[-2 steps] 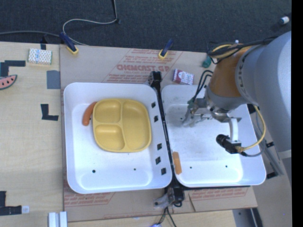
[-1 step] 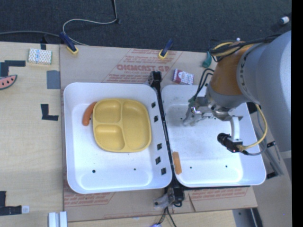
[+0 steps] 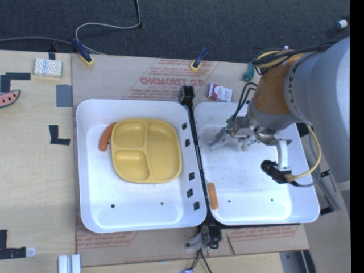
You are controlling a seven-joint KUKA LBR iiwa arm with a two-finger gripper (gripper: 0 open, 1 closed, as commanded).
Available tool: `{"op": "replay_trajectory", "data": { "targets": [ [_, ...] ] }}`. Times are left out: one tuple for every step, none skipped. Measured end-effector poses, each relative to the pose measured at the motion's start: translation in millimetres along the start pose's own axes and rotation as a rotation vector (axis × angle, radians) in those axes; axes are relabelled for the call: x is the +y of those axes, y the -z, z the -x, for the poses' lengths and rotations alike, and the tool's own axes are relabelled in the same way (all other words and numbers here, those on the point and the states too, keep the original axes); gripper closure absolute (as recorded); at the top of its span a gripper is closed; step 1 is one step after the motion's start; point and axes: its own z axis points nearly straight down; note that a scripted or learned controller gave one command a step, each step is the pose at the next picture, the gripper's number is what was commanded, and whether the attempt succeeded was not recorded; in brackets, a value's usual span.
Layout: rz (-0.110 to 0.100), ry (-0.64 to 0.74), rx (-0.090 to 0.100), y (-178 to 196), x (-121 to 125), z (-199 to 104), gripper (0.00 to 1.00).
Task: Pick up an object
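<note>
Two shallow white bins are seen side by side on the bench. In the left bin [image 3: 91,209] a yellow divided plate [image 3: 146,150] lies flat, and an orange sausage-shaped piece [image 3: 104,137] is tucked against the plate's left edge, touching it. A second small orange piece [image 3: 212,195] lies in the right bin [image 3: 256,212], close against its left wall near the front. The grey arm [image 3: 318,95] with its orange band [image 3: 272,90] is extended over the right bin from the right. The gripper [image 3: 227,138] is positioned low over the bin's upper left part, and its fingers are seen spread apart with nothing between them. The small orange piece lies well apart from the gripper, nearer the front of the bin. A small red-and-white packet [image 3: 219,92] rests on the cardboard behind the bins.
</note>
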Motion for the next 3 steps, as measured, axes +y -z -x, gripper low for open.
{"op": "replay_trajectory", "data": {
  "targets": [
    [-0.001,0.0,-0.001,-28.1,11.7,1.0,0.0],
    [0.002,0.001,-0.002,-18.5,12.2,0.9,1.0],
    [0.001,0.003,0.002,71.3,7.6,-115.4,1.0]
  ]
}}
